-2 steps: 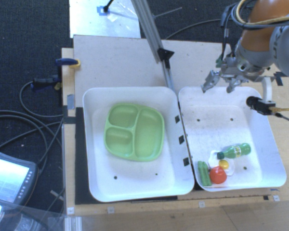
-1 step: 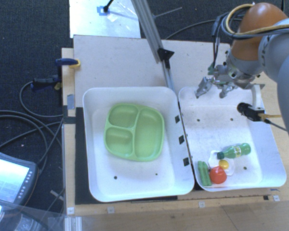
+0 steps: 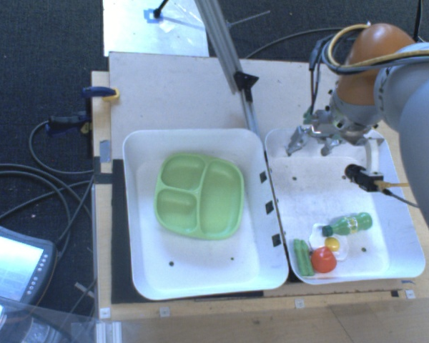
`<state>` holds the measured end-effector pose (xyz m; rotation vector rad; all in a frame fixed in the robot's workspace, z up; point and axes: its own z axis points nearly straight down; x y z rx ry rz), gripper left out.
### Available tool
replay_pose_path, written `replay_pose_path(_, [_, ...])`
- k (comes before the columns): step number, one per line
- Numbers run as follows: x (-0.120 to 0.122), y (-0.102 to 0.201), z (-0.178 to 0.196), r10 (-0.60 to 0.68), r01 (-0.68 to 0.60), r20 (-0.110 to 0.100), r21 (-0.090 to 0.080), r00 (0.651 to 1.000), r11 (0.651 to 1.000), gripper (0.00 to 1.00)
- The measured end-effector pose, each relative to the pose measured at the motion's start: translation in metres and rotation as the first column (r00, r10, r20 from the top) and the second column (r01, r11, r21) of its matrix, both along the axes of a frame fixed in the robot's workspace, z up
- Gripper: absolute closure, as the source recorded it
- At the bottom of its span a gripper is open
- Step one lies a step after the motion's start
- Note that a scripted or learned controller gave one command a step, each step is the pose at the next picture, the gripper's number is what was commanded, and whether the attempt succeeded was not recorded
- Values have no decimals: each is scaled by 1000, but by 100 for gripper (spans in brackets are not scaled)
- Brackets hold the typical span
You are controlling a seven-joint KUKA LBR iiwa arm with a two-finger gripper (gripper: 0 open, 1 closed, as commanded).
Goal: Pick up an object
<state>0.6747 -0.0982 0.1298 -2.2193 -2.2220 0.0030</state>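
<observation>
Two shallow white plastic bins sit side by side on the pale desk (image 3: pixel 171 91). The left bin (image 3: pixel 139 263) carries one light green plastic tray (image 3: pixel 199 195), rounded at the corners and moulded into three compartments, lying flat near the bin's middle. The right bin (image 3: pixel 397 252) holds four small toy foods bunched at its near edge: one green plastic bottle (image 3: pixel 348 224) lying on its side, one flat white fried egg with a yellow yolk (image 3: pixel 332 244), one smooth red tomato-like ball (image 3: pixel 323 261) touching the egg, and one long green vegetable piece (image 3: pixel 302 256) just beside the ball, against the bin's left wall.

The grey metal end effector (image 3: pixel 316 143) hangs over the far end of the right bin, well apart from the toy foods. Its two thin fingers (image 3: pixel 296 142) stand apart, spread fairly wide, with nothing between them. A rounded orange band (image 3: pixel 368 56) sits above the wrist.
</observation>
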Motion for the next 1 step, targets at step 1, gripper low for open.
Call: replay_pose_path(1, [2,0,14,1,-1,7,0,1000,1000,100])
